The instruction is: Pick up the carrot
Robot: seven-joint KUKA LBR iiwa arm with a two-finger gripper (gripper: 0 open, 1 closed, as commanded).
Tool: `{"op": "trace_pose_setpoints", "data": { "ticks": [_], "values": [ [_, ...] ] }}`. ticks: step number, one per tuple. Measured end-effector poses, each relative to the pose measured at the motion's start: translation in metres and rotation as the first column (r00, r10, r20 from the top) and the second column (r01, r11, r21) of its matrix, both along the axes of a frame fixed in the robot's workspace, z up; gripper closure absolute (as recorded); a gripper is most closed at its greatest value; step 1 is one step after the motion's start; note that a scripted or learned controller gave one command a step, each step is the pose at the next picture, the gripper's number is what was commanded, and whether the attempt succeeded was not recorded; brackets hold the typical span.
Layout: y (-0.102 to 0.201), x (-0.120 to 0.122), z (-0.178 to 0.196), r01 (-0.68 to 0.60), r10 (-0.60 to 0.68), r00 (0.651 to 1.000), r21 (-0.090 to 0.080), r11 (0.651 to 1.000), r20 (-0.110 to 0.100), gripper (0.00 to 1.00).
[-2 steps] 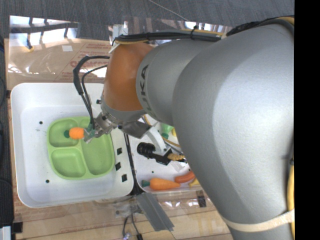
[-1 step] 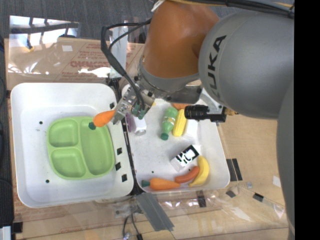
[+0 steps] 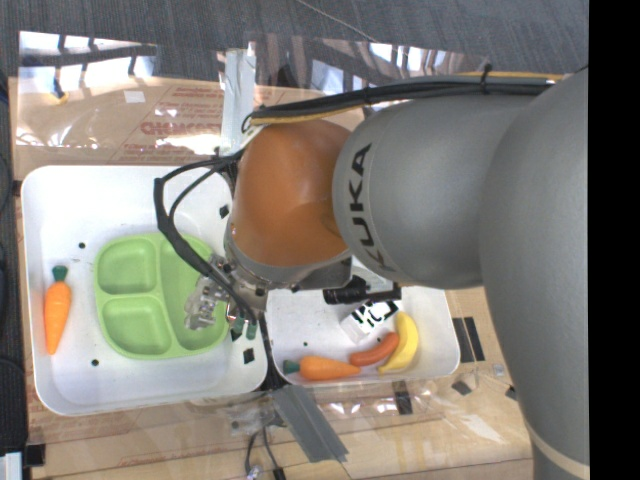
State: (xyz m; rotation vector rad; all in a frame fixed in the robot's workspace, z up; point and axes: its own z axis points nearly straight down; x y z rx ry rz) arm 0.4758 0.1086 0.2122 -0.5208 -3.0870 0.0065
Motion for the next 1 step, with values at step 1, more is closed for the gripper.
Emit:
{"op": "trace_pose_setpoints", "data": {
  "ticks": [1],
  "values": [
    [0.0283, 0.0013, 0.0234, -0.333, 0.333, 0.943, 0.002, 0.943, 0.007, 1.0]
  ]
}}
